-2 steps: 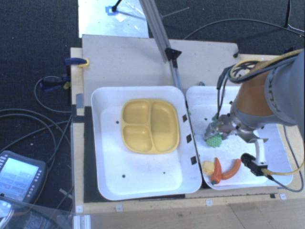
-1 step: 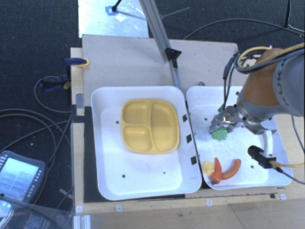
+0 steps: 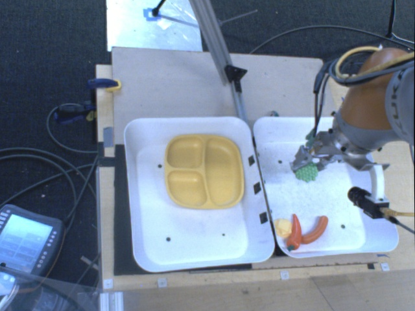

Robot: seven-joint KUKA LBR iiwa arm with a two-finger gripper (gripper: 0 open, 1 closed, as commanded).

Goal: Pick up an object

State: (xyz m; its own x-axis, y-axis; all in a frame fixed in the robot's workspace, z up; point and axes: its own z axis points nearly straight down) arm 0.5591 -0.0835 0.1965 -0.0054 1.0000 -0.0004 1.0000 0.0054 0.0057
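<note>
a pale wooden bench (image 3: 194,83) carries two shallow white bins. the left white bin (image 3: 142,238) holds a yellow three-compartment plastic plate (image 3: 204,171). in the right white bin (image 3: 343,235), the two-finger gripper (image 3: 311,162) is closed around a green knobbly ball (image 3: 306,172) near the bin's far edge. an orange sausage-shaped toy (image 3: 314,230) lies near the near edge.
</note>
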